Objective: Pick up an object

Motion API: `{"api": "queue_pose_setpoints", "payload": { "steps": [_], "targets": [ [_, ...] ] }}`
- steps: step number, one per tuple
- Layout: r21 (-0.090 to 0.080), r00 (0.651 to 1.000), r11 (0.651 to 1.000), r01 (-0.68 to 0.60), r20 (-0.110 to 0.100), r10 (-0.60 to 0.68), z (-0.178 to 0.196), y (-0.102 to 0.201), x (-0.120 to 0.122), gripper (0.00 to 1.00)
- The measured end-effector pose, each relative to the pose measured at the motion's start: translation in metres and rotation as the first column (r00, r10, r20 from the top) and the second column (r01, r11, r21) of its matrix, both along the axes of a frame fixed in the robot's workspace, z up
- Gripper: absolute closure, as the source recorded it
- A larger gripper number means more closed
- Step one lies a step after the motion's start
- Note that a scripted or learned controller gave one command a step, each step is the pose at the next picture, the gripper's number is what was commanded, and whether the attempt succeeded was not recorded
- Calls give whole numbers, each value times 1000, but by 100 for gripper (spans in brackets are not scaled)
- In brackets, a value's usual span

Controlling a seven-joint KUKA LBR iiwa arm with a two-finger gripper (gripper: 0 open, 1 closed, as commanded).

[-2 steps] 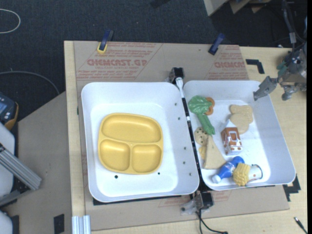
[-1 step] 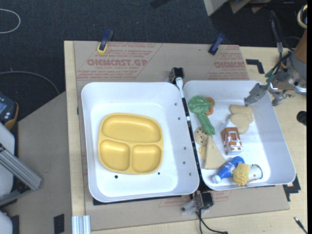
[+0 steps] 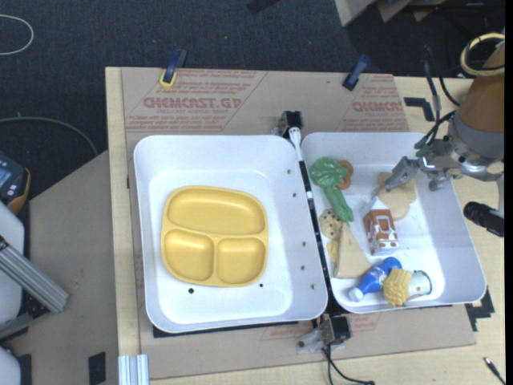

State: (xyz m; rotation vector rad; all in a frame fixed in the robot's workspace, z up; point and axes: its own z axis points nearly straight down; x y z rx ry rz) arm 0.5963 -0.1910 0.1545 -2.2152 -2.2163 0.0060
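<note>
Blue bottle [image 3: 373,279] and corn toy [image 3: 397,287] sit well below the pincer [image 3: 407,172], whose fingers look spread above a pale cookie [image 3: 402,199], risking a close that catches nothing

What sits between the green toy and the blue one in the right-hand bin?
In the camera view, a tan wedge lies between the green toy and the blue toy.
</note>
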Motion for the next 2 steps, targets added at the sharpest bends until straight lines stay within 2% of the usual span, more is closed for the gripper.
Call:
{"api": "queue_pose_setpoints", "payload": {
  "steps": [1,2],
  "targets": [
    [-1,1000,1000,1,2,-1,-52,-5,-10,0],
    [-1,1000,1000,0,4,0,-71,-4,-10,0]
  ]
}}
